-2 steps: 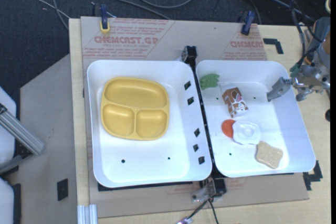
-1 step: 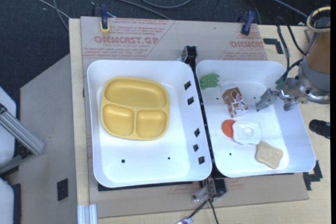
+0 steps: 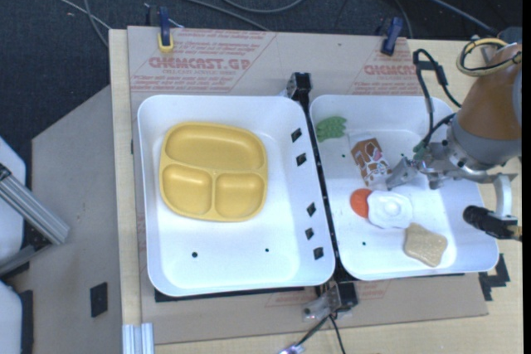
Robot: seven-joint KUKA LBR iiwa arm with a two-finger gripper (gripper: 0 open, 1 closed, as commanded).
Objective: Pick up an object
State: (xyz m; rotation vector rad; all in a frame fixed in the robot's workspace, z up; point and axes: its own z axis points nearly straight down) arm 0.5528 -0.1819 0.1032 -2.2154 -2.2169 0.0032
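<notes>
The right bin (image 3: 465, 261) holds several small objects. A green leafy piece (image 3: 330, 128) lies at its far left corner. A brown and white packet (image 3: 368, 160) sits in the middle. Closer to the front are a red-orange piece (image 3: 359, 202) and, touching it, a white rounded object (image 3: 390, 210). A tan bread-like slice (image 3: 425, 245) rests near the front wall. My gripper (image 3: 401, 175) reaches in from the right, low over the bin, just right of the packet and just above the white object. Nothing shows held in it.
A yellow divided plate (image 3: 214, 170) lies in the left bin (image 3: 232, 261). Black clips line the wall between the bins. The arm's orange band (image 3: 491, 99) and black cables hang over the right bin's far right side.
</notes>
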